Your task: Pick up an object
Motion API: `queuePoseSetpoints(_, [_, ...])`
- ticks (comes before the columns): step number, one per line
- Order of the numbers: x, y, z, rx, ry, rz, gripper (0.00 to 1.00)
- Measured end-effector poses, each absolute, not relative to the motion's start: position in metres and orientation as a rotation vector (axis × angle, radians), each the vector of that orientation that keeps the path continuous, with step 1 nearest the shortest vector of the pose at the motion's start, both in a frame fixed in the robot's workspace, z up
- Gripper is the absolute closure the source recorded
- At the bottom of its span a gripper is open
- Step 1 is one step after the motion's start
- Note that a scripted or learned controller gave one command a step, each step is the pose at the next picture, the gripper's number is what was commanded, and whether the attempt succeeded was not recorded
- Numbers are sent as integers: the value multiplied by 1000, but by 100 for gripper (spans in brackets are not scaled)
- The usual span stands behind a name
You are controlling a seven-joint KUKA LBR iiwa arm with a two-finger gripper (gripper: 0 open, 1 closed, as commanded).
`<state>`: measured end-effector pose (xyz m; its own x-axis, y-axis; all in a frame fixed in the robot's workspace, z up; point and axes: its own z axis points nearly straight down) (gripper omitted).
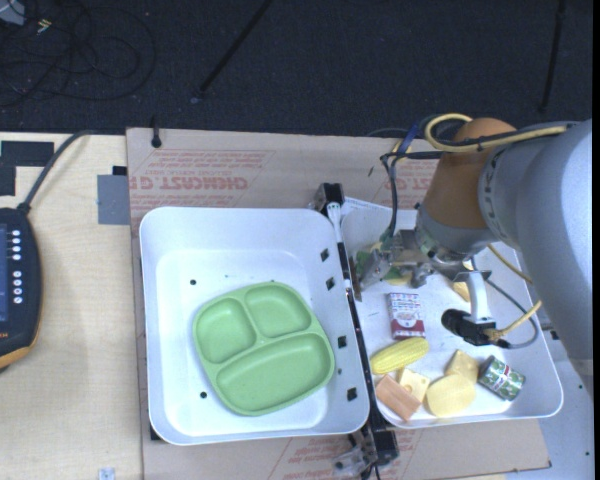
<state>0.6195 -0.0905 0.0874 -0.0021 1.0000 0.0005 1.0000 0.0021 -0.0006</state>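
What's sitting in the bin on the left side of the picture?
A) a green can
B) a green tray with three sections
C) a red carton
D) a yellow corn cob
B: the green divided tray lies in the left bin, while the corn cob, red carton and can are in the right bin.

You get even overhead light: the two white bins (180, 258) read bright, nearly washed out at their rims. Above them the background falls dark. The green tray (263, 346) casts little shadow. Focus is slightly soft throughout.
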Motion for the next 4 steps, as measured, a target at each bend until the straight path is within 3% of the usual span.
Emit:
queuePoseSetpoints(1, [645,-85,99,-2221,-2223,-1,0])
queuePoseSetpoints(2, [645,-96,163,-2224,-2223,-3,0])
queuePoseSetpoints(3, [643,-128,151,-2224,-2219,4,0])
queuePoseSetpoints(4, [559,-107,88,-2215,-2213,9,0])
